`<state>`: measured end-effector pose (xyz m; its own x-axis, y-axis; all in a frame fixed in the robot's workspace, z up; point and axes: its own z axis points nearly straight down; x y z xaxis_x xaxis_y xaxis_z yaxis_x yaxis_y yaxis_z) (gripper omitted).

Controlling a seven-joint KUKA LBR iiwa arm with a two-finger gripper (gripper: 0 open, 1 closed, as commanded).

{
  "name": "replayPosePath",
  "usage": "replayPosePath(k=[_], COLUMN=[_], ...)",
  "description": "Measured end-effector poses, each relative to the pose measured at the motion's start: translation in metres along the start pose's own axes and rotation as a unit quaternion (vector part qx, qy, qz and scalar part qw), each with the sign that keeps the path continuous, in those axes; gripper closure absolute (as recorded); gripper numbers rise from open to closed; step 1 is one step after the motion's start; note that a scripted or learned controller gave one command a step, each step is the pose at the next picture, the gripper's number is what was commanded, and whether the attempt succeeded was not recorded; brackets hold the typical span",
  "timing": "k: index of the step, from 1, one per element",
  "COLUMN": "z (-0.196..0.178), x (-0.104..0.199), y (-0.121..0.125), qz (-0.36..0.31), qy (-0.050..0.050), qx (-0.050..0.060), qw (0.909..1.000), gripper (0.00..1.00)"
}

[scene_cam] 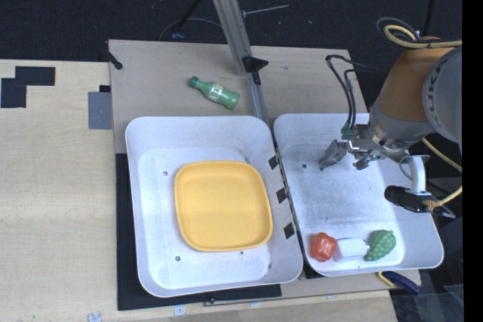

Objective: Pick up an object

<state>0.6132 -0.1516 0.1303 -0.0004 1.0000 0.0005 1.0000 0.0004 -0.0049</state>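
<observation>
My gripper (pixel 345 160) hangs over the back half of the right bin (pixel 302 139), its two dark fingers spread open with nothing between them. Along that bin's front edge lie a red round object (pixel 323 246), a small white block (pixel 351 247) and a knobbly green object (pixel 380 245), side by side and well in front of the gripper. In the left bin (pixel 143 162) a square yellow plate (pixel 223 204) lies flat in the middle.
A green bottle (pixel 214 92) lies on its side on the bench behind the left bin. An aluminium post (pixel 234 19) slants up from the gap between the bins. Cables loop behind the right bin near the arm (pixel 411 98).
</observation>
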Motion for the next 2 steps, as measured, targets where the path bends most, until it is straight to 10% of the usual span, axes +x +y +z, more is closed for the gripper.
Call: replayPosePath(k=[1,2], z=[0.04,0.028], x=[0.001,0.0], y=[0.0,0.0], qz=[0.0,0.001], qy=[0.0,0.0], qx=[-0.001,-0.003], qw=[1.0,1.0], gripper=[0.0,1.0])
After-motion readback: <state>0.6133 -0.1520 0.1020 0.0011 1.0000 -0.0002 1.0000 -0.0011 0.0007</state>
